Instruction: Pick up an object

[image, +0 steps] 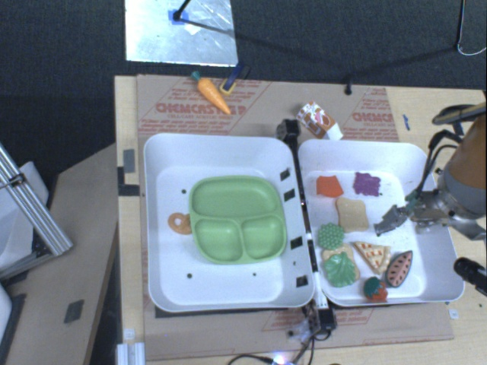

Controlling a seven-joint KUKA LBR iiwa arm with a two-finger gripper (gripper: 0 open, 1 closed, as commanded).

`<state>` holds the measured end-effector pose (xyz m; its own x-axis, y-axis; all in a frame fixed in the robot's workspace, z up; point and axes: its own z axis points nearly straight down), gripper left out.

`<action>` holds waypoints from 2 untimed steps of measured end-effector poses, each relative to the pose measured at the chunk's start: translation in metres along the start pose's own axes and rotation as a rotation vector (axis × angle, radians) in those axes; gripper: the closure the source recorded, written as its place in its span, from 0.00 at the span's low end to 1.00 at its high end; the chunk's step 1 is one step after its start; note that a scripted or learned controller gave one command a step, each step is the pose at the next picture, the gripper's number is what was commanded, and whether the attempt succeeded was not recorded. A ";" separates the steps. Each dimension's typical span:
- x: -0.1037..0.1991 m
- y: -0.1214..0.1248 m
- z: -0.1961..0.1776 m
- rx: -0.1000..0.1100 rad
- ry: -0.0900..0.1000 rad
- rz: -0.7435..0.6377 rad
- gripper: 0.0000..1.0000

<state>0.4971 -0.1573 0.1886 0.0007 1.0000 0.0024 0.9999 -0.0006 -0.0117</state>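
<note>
Counter (129, 128), brown and printed with red lettering, carries two shallow white bins side by side as we look down on them at a slant. The left bin (163, 280) holds a green divided tray (237, 217) with three compartments, and just beside the tray's left edge we see a small orange pretzel-shaped ring (180, 223). The right bin (415, 157) holds a scatter of toy food: an orange square (329, 186) and a purple piece (367, 183) near the far wall, a tan slice of bread (352, 214) below them, a round green piece (330, 236), a leafy green piece (340, 268), a pizza slice (372, 255), a watermelon slice (399, 268) and a small dark green and red piece (374, 287) by the near wall. The grey arm (466, 177) reaches in from the right, and its jaws (388, 223) hang over the right bin just right of the bread and above the pizza slice; we cannot tell whether they are apart or together, and we see nothing between them. Beyond the bins, on the counter, lie a toy carrot (212, 94) and a small red and white packet (319, 120).
</note>
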 end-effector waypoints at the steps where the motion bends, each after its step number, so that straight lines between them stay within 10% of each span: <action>1: 0.000 0.003 -0.006 -0.013 -0.003 -0.004 0.00; 2: -0.001 0.014 0.045 -0.009 -0.001 -0.002 0.00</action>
<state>0.5102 -0.1585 0.1432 -0.0015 1.0000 0.0014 1.0000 0.0015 -0.0029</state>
